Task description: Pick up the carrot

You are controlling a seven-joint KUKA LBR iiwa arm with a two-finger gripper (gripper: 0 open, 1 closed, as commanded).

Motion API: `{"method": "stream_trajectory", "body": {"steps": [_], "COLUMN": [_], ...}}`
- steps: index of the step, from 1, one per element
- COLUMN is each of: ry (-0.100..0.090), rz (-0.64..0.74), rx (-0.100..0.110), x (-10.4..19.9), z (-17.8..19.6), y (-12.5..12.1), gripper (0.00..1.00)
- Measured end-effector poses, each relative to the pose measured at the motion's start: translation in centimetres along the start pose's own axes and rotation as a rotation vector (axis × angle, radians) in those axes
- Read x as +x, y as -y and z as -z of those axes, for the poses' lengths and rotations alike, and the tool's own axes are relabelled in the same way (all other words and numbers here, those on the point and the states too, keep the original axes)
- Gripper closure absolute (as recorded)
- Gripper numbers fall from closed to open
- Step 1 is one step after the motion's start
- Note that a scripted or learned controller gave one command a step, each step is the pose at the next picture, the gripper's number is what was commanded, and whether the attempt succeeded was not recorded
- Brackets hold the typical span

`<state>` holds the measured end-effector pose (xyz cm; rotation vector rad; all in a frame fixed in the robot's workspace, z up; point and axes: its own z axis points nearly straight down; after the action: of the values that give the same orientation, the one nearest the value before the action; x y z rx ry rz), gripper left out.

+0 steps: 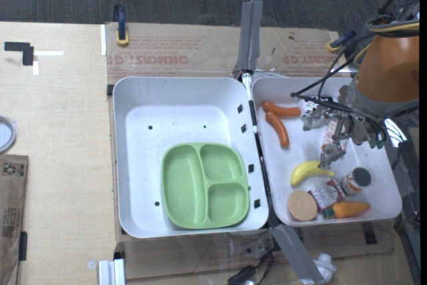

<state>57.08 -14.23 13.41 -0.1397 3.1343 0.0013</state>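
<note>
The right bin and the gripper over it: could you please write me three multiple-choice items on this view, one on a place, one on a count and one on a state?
1. Where does the carrot lie in the right bin?
A. near corner, by the can
B. far wall, beside the hot dogs
C. on the banana

2. How many compartments has the green plate?
A. two
B. three
C. five

3. Where is the gripper relative to the carrot?
A. closed around it
B. over the banana, apart from the carrot
C. above the left bin

Answers:
1 A: the carrot rests at the near right corner, just below the small can.
2 B: two ridges split the plate into three sections.
3 B: the gripper hangs just above the banana, and the carrot lies untouched nearer the camera.
</note>
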Motion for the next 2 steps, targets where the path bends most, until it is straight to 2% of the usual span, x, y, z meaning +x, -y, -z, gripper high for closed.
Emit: {"method": "stream_trajectory", "body": {"steps": [1, 2], "ry": [0.01, 0.016], "rz": [0.394, 0.392], "rx": [0.004, 0.004], "x": [8.1, 7.8], "z": [-3.8, -2.7], "y": [-2.9, -3.0], "gripper": [0.0, 1.0]}}
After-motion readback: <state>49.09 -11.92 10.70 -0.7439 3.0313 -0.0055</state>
